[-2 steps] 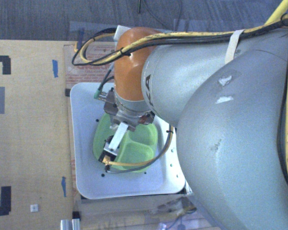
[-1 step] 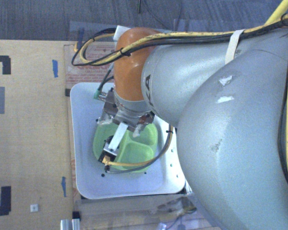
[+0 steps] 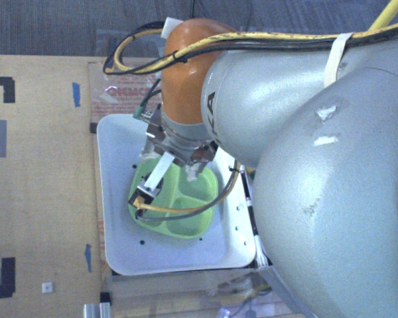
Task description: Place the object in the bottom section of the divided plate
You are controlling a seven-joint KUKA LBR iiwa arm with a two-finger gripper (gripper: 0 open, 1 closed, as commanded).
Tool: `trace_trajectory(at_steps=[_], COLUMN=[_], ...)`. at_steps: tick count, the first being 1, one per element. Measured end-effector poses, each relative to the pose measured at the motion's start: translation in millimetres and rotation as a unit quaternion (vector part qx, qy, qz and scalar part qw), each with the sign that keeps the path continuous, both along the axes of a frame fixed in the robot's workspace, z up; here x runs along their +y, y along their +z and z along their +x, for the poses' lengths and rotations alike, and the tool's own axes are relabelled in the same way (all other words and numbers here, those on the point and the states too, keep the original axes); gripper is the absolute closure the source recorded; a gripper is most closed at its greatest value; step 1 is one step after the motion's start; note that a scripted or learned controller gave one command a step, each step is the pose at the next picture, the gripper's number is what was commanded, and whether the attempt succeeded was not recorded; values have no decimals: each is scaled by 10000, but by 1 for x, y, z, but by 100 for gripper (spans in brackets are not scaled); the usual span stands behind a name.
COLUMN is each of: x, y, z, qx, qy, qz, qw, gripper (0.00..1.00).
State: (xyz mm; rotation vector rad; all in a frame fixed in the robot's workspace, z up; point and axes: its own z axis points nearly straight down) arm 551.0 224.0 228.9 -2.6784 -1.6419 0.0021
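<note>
**Item 1.** Large grey robot arm with an orange band above the wrist [image 3: 305, 164]. It enters from the right and takes up most of the right half of the scene. The wrist is turned down over the bin.

**Item 2.** Tan board counter [image 3: 40, 177]. It is exposed on the left and marked with black angular outlines and short strips of blue tape [image 3: 75, 95].

**Item 3.** Shallow white plastic bin with rounded corners [image 3: 119, 244]. It is set on the counter. Its floor is seen bare to the left of the plate and on its near side.

**Item 4.** Green divided plastic plate [image 3: 198, 225]. It lies about the middle of the bin and is split into compartments by raised ridges. The near compartment is seen as plain green with nothing resting in it. The left part of the plate is covered by robot hardware.

**Item 5.** Claw [image 3: 191, 167]. It is placed low over the far part of the plate, directly beneath the orange band. Whether it is apart, together or clamped on anything cannot be told, as its working end is masked by the wrist.

**Item 6.** Object to be placed. Its position cannot be told. If it is carried, it is hidden under the wrist.

**Status.** The approach is judged complete, since the claw is already over the plate. The placement is judged not yet confirmed, because the near compartment is bare. What is left is judged to be a shift toward the near compartment, the release there, and the withdrawal.
</note>
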Motion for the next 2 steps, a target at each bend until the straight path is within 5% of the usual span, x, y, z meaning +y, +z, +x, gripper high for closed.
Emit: trace_trajectory(at_steps=[1,2], x=[-28,-12], y=[51,-135], z=[31,-23], qx=[-6,-39], qy=[756,1036], qz=[0,39], qw=[9971,9946], gripper=[0,0])
